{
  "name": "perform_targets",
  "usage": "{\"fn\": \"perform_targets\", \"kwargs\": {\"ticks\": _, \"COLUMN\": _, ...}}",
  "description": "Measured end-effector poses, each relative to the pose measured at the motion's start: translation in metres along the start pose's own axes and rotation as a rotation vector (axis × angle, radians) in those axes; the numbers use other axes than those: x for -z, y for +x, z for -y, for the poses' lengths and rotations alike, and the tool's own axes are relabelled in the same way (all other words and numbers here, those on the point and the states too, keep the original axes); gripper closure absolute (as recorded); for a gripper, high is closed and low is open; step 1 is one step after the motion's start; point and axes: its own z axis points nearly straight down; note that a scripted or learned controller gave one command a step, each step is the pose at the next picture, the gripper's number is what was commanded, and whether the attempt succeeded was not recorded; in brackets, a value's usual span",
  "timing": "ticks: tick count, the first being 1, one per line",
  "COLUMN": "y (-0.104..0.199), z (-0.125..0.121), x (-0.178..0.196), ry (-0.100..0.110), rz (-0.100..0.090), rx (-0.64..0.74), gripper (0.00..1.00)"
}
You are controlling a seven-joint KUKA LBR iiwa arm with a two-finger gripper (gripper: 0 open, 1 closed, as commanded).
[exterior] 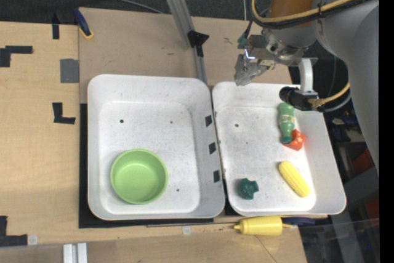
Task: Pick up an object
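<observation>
Green and red, the nearest toy lies in the right bin toward five o'clock from the hand, its long axis running twelve to six, while whether that hand is clenched or released cannot be told.

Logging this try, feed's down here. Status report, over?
Gripper above right bin's far rim, holding nothing seen. Yellow corn, green bottle, dark green toy lie loose there. Nothing blocking them.
</observation>
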Motion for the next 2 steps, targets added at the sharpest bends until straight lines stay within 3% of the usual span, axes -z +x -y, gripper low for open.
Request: {"fn": "perform_targets", "kwargs": {"ticks": 2, "y": 0.104, "z": 0.001, "x": -0.031, "ry": 0.002, "rz": 0.001, "rx": -0.002, "gripper": 1.0}}
